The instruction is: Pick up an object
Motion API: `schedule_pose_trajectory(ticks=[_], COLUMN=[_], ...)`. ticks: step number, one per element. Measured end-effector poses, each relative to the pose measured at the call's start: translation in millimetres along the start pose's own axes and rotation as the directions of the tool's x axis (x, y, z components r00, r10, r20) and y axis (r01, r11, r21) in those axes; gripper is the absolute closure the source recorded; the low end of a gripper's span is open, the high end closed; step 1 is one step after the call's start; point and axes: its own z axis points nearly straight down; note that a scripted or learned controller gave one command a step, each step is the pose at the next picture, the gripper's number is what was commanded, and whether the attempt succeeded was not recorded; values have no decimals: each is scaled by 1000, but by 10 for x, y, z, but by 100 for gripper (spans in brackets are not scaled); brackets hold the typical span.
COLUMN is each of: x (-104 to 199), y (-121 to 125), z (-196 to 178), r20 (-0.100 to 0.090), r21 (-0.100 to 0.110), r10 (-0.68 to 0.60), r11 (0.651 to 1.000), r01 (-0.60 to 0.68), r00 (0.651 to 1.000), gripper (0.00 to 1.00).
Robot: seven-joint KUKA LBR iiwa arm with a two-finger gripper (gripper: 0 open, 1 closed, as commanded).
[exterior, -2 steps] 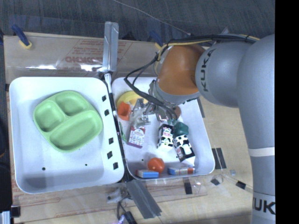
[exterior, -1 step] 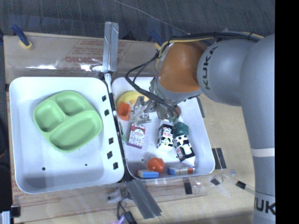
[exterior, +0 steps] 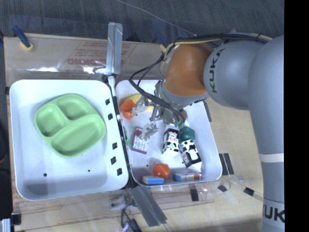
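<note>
The right bin [exterior: 210, 129] holds several small objects. My gripper [exterior: 153, 125] hangs low over the middle of this bin, below the orange wrist band [exterior: 186, 71]. Just beneath and left of it lies a small pink and purple packet [exterior: 140, 142]. To its right stand two cow-patterned cartons [exterior: 171, 142] [exterior: 191, 154] with a teal object [exterior: 187, 132] between them. An orange cup-like piece [exterior: 127, 108] and a yellow item [exterior: 135, 99] lie at the bin's back left. An orange-red ball [exterior: 161, 169] rests near the front wall.
A green divided plate [exterior: 70, 124] lies in the left bin [exterior: 29, 178]. A blue block [exterior: 153, 180] and a blue and red stick [exterior: 186, 177] sit along the right bin's front wall. Black cables [exterior: 145, 74] loop from the wrist over the back of the bin.
</note>
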Motion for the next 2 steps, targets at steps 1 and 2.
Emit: schedule_pose_trajectory(ticks=[1, 2], x=[87, 79], y=[44, 60], z=[95, -12], r20=[1, 0], r21=[0, 0], r10=[-101, -106], r11=[995, 994], r01=[101, 106], r00=[995, 994], gripper=[0, 100])
